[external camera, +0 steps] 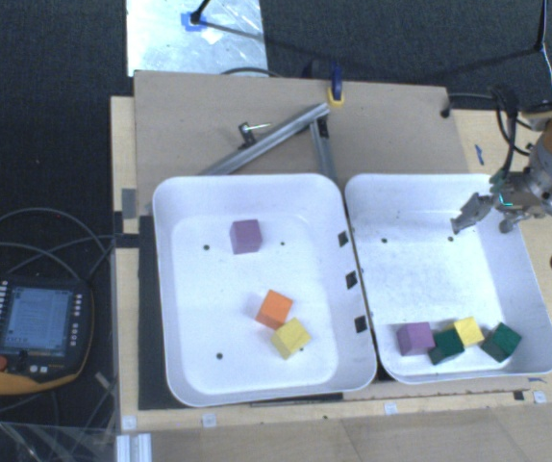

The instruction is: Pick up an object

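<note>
From my remote seat: dark carpet floor (45, 85) all around a tan bench (391, 123), a shiny foil sheet (194, 22) on the floor beyond it, and a teach pendant (31, 330) with looped cables lying far left.

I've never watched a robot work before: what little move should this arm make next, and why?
Probably swing toward the near edge of the right bin and come down over a block. The gripper hangs above that bin's far right part, nothing between its fingers, while the purple block and its neighbours sit along the near wall.
</note>
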Available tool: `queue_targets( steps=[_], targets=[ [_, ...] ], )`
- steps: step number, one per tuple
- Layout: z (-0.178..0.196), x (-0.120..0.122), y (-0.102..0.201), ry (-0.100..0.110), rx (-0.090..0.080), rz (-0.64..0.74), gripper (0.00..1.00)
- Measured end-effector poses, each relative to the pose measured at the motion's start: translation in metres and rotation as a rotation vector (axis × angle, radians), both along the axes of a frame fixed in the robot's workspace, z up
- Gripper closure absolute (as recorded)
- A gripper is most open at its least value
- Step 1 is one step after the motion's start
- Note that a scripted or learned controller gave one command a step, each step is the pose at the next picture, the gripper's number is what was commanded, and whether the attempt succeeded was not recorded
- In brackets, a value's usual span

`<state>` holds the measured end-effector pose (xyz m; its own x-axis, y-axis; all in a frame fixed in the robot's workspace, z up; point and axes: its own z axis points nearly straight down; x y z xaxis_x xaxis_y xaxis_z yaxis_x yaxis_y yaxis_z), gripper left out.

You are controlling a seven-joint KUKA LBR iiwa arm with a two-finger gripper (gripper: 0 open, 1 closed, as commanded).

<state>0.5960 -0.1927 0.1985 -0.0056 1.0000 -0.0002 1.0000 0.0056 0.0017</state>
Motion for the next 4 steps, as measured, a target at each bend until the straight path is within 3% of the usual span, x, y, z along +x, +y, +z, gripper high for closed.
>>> queue_targets(
  steps=[1, 3, 4],
  targets=[
    [0.0, 0.0, 0.0, 0.0, -0.001, 0.0, 0.0],
    [-0.109, 0.005, 0.002, 0.005, 0.0, -0.003, 0.0],
    [-0.108, 0.006, 0.002, 0.001, -0.001, -0.003, 0.0]
  ],
)
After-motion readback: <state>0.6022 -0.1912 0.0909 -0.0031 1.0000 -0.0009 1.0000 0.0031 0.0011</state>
